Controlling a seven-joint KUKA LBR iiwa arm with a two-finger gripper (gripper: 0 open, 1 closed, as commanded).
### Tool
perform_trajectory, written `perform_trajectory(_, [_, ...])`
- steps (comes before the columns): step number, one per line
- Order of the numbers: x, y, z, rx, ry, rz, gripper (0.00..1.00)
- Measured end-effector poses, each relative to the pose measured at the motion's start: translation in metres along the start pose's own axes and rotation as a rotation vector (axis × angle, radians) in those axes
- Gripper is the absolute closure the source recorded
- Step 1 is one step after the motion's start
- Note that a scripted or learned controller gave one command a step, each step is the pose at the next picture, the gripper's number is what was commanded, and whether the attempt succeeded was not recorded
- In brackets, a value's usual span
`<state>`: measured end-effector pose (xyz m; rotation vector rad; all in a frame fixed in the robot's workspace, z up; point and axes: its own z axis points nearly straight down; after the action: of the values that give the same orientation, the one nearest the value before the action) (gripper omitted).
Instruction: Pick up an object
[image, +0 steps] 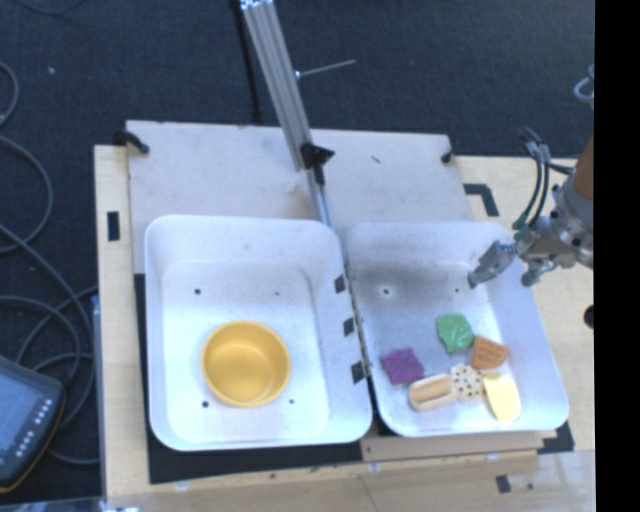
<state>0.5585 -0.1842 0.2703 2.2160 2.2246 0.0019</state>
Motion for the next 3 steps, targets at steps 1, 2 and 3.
perform_trajectory(1, [0.0, 0.0, 0.0, 0.0, 0.001, 0.0, 0.0])
perform_trajectory(2, [0.0, 0.0, 0.063, 0.007, -0.001, 0.004, 0.0])
perform_trajectory(3, [-0.002, 0.003, 0.126, 0.007, -0.001, 0.004, 0.0])
